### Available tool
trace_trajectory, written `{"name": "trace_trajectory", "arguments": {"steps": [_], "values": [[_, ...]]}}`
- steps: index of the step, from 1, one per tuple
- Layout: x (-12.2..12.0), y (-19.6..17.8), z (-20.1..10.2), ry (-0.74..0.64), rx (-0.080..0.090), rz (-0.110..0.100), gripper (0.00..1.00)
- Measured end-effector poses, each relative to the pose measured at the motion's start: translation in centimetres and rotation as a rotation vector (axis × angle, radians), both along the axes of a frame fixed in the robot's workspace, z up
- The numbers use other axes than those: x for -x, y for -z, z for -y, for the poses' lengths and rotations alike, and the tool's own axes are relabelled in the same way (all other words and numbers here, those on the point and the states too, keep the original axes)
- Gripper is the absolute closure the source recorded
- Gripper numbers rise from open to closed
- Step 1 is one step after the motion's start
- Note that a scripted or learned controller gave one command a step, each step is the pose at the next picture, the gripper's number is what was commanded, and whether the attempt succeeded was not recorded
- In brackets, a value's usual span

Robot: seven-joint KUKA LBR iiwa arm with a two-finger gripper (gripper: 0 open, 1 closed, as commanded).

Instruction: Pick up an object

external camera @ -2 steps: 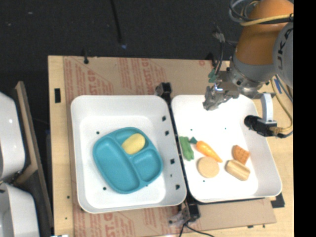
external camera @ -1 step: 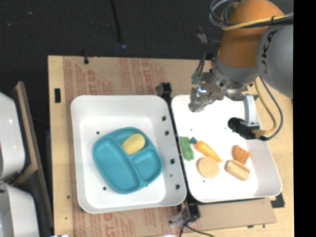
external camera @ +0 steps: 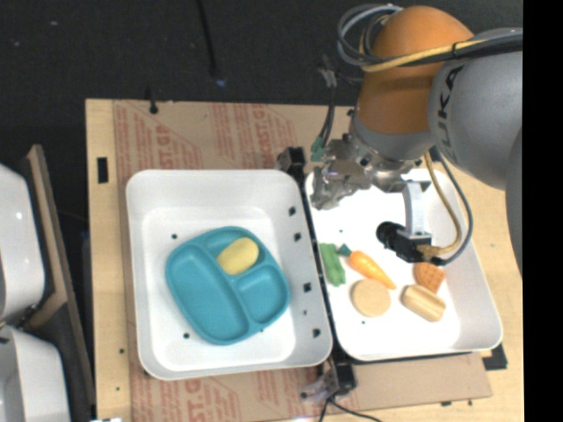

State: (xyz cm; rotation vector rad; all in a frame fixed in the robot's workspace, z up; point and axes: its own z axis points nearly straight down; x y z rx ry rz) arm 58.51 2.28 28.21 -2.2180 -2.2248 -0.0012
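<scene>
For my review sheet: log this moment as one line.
arm: over right bin | carrot, round slice in right bin, unheld | blue tray with yellow piece in left bin

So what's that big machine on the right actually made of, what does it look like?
It is a thick grey arm with a rounded orange band above the wrist and dark lettering on the grey shell. Thin cables loop over the orange part and down its side. Below sits a metal tool, plus a black and white fitting.

two white bins (external camera: 141,236) side by side on cardboard-topped bench (external camera: 202,134).
</scene>
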Motion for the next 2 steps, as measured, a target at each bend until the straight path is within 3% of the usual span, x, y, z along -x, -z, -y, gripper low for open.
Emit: {"name": "trace_trajectory", "arguments": {"steps": [1,2], "values": [[0.19,1.97,-4.51,0.0,0.0,-0.001,1.0],[0.15,1.87,-4.33,0.003,0.0,0.0,0.0]]}}
